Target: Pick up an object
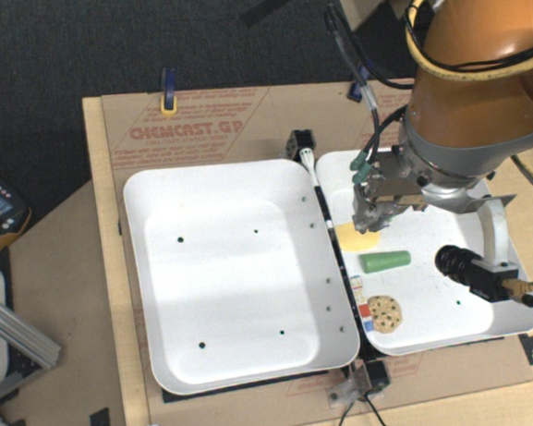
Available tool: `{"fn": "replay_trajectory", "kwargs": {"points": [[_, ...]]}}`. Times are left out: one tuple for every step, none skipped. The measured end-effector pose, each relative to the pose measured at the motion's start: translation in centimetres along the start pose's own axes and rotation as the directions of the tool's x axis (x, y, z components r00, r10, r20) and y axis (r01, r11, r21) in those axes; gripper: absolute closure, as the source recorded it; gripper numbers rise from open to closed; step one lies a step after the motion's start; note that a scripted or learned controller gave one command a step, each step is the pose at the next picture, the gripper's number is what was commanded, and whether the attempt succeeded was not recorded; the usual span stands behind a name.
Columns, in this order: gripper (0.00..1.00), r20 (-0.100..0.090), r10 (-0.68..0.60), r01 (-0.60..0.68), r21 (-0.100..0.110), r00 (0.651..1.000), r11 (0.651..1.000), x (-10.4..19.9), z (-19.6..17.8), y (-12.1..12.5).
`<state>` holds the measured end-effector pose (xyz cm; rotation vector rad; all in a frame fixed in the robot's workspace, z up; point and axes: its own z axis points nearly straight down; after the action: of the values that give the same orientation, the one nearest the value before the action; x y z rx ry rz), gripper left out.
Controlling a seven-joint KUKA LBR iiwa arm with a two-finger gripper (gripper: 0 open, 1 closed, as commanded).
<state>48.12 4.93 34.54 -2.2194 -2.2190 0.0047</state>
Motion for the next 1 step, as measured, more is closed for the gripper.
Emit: {"fn": "replay_trajectory", "kwargs": {"points": [[1.00,0.000,0.000,0.000,-0.005,1.000,1.000,-0.01,-1.16,0.10]]}}
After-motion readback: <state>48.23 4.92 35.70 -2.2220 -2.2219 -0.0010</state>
